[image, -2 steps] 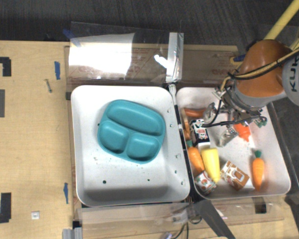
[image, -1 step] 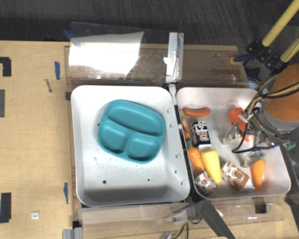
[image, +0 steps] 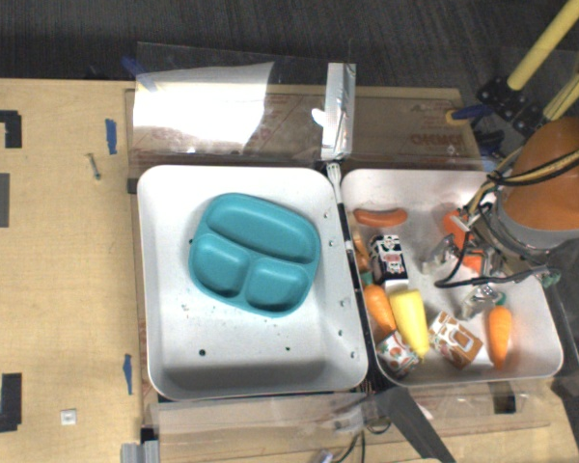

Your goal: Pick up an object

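Note:
The right bin holds several toy foods: a sausage, a black and white carton, a yellow corn cob, a carrot beside it, a second carrot at the right, a brown and white box and a small round piece. My gripper hangs low over the bin's right half, under the orange band of the arm, amid cables. A small orange object lies next to it.
The left bin carries a teal divided plate. A clear plastic sheet and a metal divider strip lie behind the bins. Yellow poles stand at the top right. Bare wooden bench spreads to the left.

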Robot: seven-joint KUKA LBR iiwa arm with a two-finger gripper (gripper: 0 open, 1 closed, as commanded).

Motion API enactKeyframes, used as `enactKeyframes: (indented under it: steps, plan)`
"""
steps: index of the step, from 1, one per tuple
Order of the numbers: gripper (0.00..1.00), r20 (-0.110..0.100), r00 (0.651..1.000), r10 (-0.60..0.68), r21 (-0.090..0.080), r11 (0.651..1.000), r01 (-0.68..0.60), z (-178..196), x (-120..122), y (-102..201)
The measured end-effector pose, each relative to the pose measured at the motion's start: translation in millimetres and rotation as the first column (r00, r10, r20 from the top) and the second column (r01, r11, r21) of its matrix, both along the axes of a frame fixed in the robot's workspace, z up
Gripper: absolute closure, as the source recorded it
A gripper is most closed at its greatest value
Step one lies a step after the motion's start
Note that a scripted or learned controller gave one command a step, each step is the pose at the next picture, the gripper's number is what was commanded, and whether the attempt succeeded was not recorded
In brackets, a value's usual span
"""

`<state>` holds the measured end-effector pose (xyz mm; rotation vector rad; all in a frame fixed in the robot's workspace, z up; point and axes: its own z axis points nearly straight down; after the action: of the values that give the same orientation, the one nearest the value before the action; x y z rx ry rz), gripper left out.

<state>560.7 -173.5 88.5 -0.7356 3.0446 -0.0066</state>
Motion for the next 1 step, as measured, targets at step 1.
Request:
enactKeyframes:
  steps: [1]
  plan:
    - [0.0, 0.001, 0.997, -0.075, 0.001, 0.997, 0.075, 0.1, 11.9, 14.2]
